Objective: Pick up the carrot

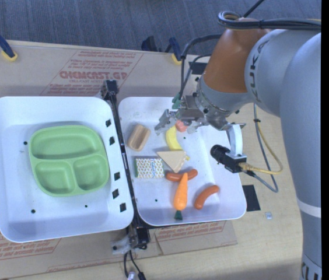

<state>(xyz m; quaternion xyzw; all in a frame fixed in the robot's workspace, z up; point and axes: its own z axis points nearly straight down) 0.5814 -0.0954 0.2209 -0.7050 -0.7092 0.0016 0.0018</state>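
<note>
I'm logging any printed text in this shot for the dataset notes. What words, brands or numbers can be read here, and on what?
"CHEMCAST GP", red print on the brown cardboard sheet under the bins.
Smaller red lines above and below that name: too blurred to read.
More red print on the cardboard along the near edge: too blurred to read.
Patterned packet in the right bin: specks, no legible text.

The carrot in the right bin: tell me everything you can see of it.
The carrot is an orange toy, plastic by its look, with a small dark green stub at its near end. It lies flat on the floor of the right bin, long axis running almost front to back. Its top end meets a reddish sausage; another sausage lies apart to its right.
</note>
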